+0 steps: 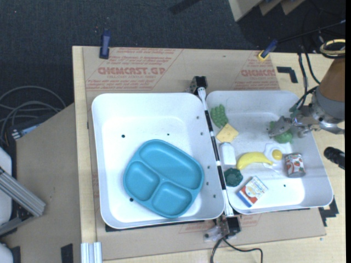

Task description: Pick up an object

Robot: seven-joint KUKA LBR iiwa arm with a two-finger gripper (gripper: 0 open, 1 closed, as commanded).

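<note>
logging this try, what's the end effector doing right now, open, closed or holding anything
End effector: low over the right bin, just above a green item; open or closed cannot be told, and no object shows in its grip.

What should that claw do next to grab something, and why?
Probably drop straight down. The claw hangs over the right bin, just above a green item, with nothing visibly between its tips. The banana and fried egg lie close by, so a short descent seems enough.

Glossy blue plastic tray; smooth white plastic bins.
</note>
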